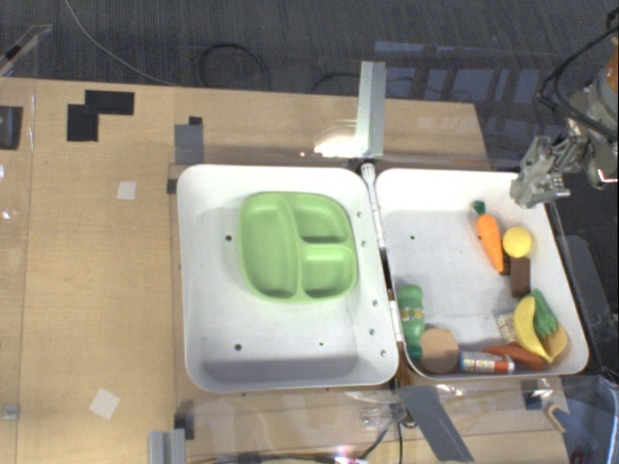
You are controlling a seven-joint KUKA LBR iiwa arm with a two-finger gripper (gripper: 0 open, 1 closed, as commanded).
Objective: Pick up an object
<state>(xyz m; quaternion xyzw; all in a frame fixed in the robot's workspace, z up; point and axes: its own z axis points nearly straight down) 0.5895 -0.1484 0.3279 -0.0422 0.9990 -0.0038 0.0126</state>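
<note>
So the jaws (538, 184) hang over the top right corner of the right bin (435, 249), can't tell if they're spread or pinched. Nothing visibly in them. The carrot (490, 241) lies in that bin just below, touching a yellow ball (518, 242). A banana (526, 326) sits lower down. A green tray (296, 246) is in the left bin (208, 288).

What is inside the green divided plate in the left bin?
Nothing shows inside the green plate: its three sections look bare. The bin floor directly beneath the plate is covered from view.
</note>
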